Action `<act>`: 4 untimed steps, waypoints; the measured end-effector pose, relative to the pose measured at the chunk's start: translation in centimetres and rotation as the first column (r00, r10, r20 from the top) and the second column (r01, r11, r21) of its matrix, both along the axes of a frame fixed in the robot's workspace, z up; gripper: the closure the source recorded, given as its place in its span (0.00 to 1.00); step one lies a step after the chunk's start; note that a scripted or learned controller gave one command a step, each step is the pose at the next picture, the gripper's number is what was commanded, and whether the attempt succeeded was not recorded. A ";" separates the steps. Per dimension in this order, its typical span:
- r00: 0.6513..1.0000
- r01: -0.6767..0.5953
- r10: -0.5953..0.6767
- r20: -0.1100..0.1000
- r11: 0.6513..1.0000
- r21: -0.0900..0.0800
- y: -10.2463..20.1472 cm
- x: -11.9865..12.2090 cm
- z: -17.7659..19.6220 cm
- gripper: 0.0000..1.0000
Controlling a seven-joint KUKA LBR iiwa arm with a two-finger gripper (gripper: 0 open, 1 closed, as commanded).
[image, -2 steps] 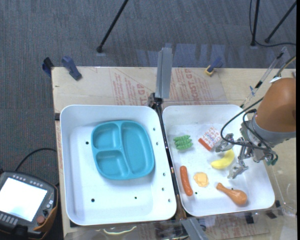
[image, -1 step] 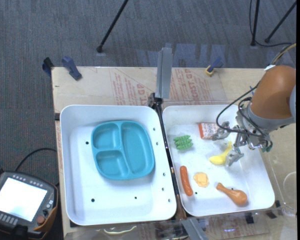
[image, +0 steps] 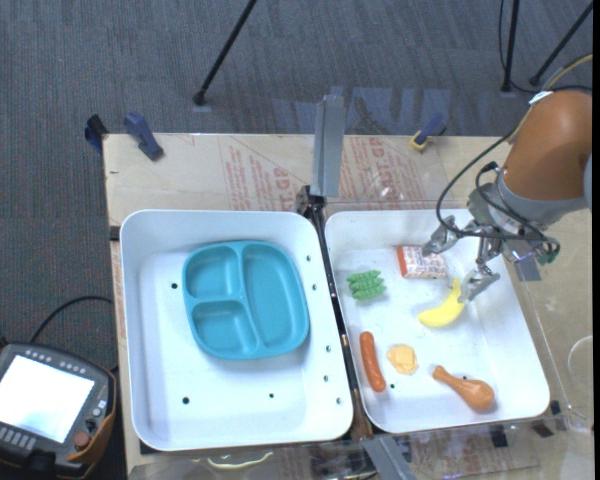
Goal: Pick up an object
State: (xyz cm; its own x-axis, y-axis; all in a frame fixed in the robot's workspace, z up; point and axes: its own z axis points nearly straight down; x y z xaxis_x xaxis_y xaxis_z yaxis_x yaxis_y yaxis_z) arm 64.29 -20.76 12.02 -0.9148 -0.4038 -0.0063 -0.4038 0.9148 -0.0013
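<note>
At the far left, off the bench, a handheld control pendant (image: pixel 42 404) with a lit screen lies on the dark carpet. On the bench, the left bin (image: pixel 150 368) holds a blue divided plate (image: pixel 246 299) with three compartments, lying flat near the bin's middle.

The right bin (image: pixel 520 368) carries the loose items. Nearest its left wall sits a green ridged piece (image: pixel 366 285), and below it an orange-red sausage (image: pixel 373 361) lies lengthwise. Beside the sausage is a small round orange-yellow piece (image: pixel 403 359), and further right, near the front wall, a brown drumstick (image: pixel 467 389). Up toward the back lies a red-and-white packet (image: pixel 421 262) — the gripper's left finger hangs just beside it.

The gripper (image: pixel 463 261) hovers with its fingers spread apart, nothing between them. A yellow banana (image: pixel 442 312) lies just below the right finger (image: pixel 482 280), close enough that I cannot tell whether they touch. The arm (image: pixel 545 158) reaches in from the right.
</note>
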 end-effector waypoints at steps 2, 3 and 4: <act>0.963 -0.268 0.268 -0.011 0.963 0.008 -0.3 -1.5 -3.8 0.00; 0.772 -0.636 0.636 -0.004 0.772 0.001 -0.1 -5.5 -3.2 0.00; 0.772 -0.636 0.636 0.000 0.772 0.002 0.2 -5.3 -2.2 1.00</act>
